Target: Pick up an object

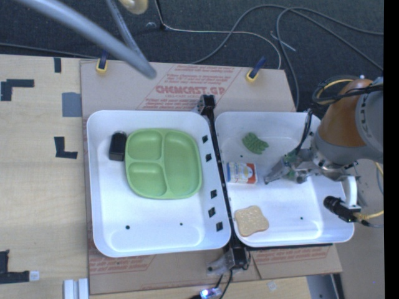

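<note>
Grey arm's jaws (272,178) hover near small carton (241,172) in right bin (299,229).

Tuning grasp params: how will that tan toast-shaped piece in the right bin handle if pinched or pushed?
The toast-shaped piece lies flat, so it probably slides rather than rolls. It looks thin, so a top pinch may struggle to get under its edges. It sits near the right bin's front wall, so a push could jam it there.

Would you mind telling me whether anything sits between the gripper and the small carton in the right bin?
Nothing visible does. The gripper hangs just right of the small carton, with bare bin floor between them.
</note>
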Motion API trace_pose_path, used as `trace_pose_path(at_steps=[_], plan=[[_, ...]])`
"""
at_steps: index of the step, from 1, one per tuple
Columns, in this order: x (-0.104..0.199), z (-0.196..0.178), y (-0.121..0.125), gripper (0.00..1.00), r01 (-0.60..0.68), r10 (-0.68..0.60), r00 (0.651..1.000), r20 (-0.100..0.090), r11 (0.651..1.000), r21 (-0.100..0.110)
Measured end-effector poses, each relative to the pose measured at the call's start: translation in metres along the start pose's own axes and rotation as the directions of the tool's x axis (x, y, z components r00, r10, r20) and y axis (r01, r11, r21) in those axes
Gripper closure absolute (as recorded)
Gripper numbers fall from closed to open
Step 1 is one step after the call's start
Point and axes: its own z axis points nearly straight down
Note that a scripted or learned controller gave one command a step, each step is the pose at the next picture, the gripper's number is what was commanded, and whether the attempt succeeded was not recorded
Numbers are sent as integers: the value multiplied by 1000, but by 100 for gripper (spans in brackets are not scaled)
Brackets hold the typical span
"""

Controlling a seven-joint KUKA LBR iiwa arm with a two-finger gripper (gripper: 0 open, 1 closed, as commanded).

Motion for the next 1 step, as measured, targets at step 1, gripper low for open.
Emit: trace_pose_path(at_steps=[1], plan=[[0,12,1,0,1,-1,1000,4,1000,-9]])
